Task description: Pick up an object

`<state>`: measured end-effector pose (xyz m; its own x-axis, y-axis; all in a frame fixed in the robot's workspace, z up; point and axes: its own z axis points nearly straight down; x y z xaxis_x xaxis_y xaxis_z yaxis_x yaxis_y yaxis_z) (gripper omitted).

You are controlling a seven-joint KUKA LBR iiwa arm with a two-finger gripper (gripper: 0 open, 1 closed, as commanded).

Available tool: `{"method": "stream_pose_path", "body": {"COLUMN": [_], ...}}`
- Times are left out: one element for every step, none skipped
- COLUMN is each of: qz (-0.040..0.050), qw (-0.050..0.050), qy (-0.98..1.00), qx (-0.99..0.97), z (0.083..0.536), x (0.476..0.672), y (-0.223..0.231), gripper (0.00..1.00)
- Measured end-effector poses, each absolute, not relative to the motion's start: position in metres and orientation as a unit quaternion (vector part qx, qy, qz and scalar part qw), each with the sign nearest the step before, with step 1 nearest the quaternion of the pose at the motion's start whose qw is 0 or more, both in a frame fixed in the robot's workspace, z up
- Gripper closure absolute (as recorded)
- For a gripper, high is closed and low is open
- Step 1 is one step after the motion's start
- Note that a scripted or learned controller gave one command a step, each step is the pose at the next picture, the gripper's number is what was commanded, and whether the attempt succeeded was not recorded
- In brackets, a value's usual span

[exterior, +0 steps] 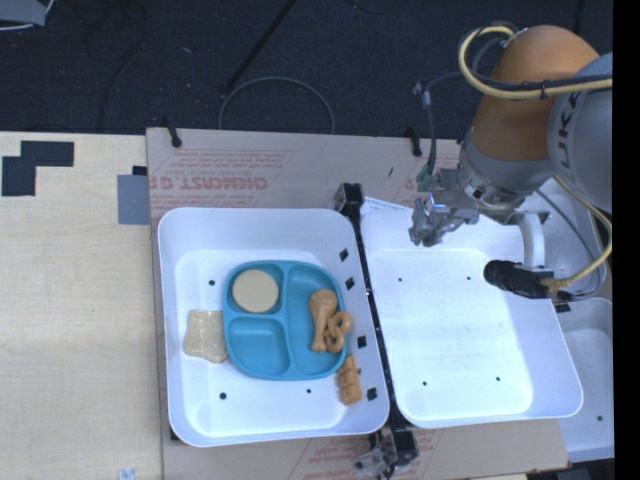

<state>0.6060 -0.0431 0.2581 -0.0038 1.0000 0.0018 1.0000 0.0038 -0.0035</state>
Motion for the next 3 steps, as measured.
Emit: {"method": "stream_pose_path", "body": {"qz": [0.0015, 0.0012, 0.0016], "qw": [0.003, 0.002, 0.002], "qy": [-0.708, -0.709, -0.709], "qx": [-0.706, -0.706, -0.706], "z": [0.238, 0.242, 0.239], "x": [0.595, 0.583, 0.57], "y": [0.003, 0.053, 0.104], "gripper": [1.0, 1.0, 1.0]}}
